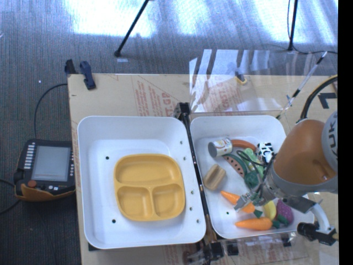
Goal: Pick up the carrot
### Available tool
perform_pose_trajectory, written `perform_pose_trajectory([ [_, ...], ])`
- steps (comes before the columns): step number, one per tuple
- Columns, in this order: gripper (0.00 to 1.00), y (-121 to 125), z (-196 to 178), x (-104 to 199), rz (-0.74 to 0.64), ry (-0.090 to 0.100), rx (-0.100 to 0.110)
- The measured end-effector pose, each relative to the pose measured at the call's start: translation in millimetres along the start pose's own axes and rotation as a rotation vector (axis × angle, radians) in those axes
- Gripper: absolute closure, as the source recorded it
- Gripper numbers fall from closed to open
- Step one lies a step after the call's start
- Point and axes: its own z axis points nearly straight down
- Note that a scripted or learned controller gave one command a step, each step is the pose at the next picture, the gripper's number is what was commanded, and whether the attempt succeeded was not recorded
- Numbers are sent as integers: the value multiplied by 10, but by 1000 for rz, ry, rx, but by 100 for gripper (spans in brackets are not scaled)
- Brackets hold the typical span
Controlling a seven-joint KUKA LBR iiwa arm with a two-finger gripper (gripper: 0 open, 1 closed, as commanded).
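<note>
- We see two white bins side by side on the worktop [132,95]. The left bin [91,148] holds a yellow tray with three parts [149,186].
- The right bin [220,228] is full of toy food: a small can [220,147], a piece of bread [214,176], a sausage [242,144], green beans [245,162], a little cow-spotted toy [266,150], purple grapes [284,210] and something yellow [269,210].
- There are two orange carrots. One carrot [230,196] lies in the middle of the right bin, right by the jaws. The other carrot [255,223] lies near the front wall, just beside the grapes.
- The gripper [246,199] hangs low over the first carrot. We cannot tell if the jaws are released or clenched, because the arm [300,159] hides much of them. We cannot see the carrot between them.
- We think the carrot is a light, hard plastic toy. It looks smooth, so it may slip or roll.
- We think the best place to take hold is across the thick middle, not the thin tip.
- The other toys lie close, so the jaws could bump them.
</note>
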Motion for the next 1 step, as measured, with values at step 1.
perform_pose_trajectory([
  [1, 100, 345, -927, 759, 213, -5, -7],
])
